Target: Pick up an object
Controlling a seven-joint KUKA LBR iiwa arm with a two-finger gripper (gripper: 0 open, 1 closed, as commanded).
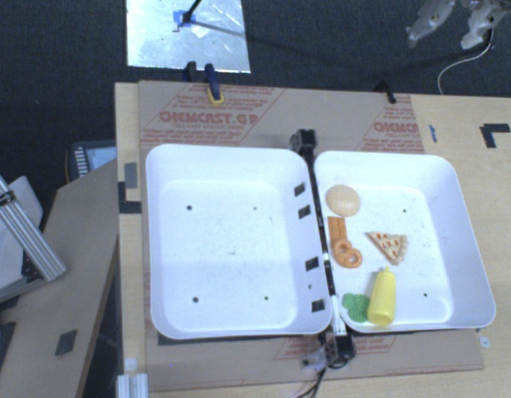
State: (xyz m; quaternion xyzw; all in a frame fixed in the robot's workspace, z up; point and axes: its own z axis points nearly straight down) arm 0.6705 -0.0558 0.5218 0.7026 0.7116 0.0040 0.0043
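Five small items are sitting toward the left wall of the right bin point(455, 222). You are looking at a gripper point(459, 19) hovering beyond the bench's far right corner, fingers splayed, holding nothing. The yellow bottle point(382, 297), near the front edge, is probably light, stiff, slick; take it across its body.

end effector point(460, 25) | hanging high at upper right, beyond the surface | fingers point(427, 19) spreading apart, gripping nothing
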